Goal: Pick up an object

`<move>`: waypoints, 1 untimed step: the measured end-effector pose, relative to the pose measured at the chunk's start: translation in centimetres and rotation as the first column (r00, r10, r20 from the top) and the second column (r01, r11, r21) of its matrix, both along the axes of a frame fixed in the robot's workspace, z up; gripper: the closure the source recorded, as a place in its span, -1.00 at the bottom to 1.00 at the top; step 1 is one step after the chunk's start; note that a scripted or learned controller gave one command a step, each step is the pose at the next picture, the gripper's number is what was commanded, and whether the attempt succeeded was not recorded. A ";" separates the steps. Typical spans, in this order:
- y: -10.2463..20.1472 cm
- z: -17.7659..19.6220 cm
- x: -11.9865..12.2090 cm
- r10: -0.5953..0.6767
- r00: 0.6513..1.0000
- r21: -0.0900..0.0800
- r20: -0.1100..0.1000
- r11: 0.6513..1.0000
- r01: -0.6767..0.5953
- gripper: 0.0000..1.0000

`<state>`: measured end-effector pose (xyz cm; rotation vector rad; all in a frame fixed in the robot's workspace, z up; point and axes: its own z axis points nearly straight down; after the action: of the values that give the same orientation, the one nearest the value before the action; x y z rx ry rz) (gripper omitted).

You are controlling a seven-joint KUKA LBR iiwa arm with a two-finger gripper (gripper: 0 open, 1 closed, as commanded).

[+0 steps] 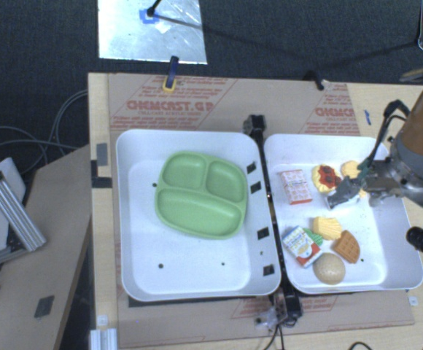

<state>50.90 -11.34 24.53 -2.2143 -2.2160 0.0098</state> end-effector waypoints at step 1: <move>0.0 0.6 0.2 0.003 1.000 -0.002 0.013 1.000 -0.003 -1.00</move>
<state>51.14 -11.30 25.11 -2.2186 -2.2260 -0.0023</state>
